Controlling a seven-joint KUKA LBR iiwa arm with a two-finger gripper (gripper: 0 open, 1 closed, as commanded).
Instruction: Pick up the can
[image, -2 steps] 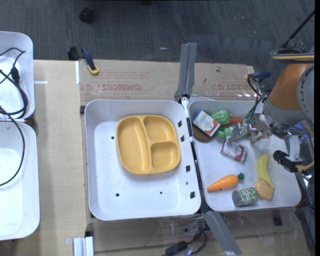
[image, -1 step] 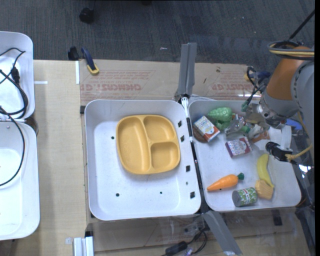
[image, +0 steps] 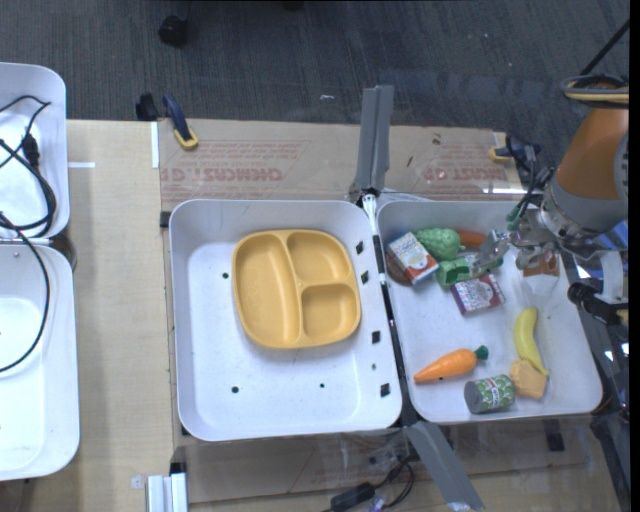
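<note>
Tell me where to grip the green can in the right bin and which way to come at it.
Probably grip the can across its round body, midway along, descending from above. It lies on its side near the right bin's front wall, with the cheese wedge close on the right and the carrot to its left, so finger room is tight.

The can (image: 490, 394), lying just beside the carrot (image: 448, 365), is showing a glossy green paper-like label and a dull metal end. The carrot is looking like smooth, slightly shiny plastic, and the yellow divided plate (image: 296, 287) matt plastic.
</note>
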